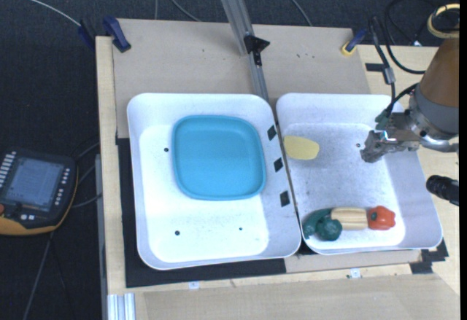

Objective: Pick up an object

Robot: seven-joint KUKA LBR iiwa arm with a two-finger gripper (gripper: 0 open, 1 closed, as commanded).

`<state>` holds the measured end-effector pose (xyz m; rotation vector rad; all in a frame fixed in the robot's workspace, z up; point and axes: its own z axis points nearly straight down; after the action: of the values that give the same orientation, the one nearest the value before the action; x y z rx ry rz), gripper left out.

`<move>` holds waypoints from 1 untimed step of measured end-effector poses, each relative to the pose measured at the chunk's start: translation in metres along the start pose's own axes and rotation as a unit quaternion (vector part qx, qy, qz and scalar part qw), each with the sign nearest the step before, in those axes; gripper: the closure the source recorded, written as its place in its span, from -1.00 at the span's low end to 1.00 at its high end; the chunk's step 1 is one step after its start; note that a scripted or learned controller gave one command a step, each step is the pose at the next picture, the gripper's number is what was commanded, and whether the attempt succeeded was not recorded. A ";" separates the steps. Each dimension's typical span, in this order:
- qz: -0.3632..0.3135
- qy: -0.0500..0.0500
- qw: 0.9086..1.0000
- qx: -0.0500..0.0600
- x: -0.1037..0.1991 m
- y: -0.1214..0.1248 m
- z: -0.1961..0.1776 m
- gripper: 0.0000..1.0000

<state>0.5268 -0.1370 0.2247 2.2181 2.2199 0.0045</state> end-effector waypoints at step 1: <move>0.000 0.000 1.000 0.001 0.000 0.001 -0.023 1.00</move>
<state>0.5274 -0.1369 0.2481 2.2194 2.2205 0.0026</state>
